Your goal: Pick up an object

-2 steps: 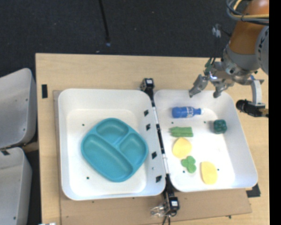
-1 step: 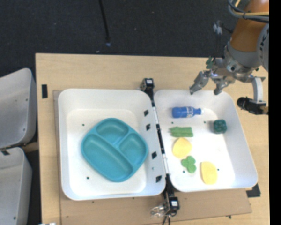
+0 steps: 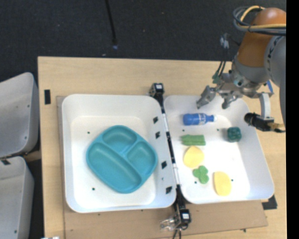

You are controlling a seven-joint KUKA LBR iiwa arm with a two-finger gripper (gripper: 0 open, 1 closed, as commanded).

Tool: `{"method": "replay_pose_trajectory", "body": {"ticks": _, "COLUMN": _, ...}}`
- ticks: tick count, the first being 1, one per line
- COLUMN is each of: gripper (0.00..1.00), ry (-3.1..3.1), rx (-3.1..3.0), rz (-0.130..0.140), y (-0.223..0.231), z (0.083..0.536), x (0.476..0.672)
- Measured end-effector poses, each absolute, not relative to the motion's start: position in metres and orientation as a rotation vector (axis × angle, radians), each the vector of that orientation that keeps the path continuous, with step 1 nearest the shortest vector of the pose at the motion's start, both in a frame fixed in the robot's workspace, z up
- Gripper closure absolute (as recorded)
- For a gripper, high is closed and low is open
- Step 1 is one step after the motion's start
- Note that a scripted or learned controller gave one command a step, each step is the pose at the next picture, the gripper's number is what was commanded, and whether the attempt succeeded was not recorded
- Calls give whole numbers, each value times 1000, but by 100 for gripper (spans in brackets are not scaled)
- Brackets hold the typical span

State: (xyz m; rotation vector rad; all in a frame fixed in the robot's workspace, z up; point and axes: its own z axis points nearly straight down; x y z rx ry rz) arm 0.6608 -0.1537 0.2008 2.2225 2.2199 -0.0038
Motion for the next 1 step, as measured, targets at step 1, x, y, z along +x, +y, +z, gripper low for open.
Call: {"method": "replay_pose_trajectory", "body": {"ticks": 1, "gripper": 0, "ry": 2225, "rx": 2219, "rz": -5, "y": -151, "z": 141, "x": 667}}
